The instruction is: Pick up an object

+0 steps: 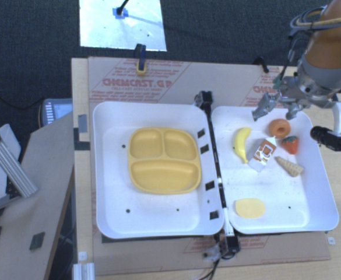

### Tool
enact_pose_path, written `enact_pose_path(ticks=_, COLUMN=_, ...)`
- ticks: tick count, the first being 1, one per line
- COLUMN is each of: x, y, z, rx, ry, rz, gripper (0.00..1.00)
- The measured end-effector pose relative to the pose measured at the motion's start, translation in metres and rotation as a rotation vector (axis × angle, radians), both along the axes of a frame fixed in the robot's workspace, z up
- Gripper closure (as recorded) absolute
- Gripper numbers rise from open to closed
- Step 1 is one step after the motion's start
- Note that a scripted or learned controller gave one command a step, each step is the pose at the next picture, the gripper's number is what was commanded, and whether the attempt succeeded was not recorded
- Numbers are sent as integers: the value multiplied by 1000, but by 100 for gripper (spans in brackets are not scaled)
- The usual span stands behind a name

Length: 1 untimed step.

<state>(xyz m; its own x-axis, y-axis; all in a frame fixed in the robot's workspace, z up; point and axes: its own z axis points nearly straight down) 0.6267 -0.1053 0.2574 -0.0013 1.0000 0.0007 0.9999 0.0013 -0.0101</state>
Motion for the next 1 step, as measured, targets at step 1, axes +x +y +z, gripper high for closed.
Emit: enact_pose_path(ticks=1, x=2, y=0, z=7, rx=-1, ry=-12, rz=2, gripper=0)
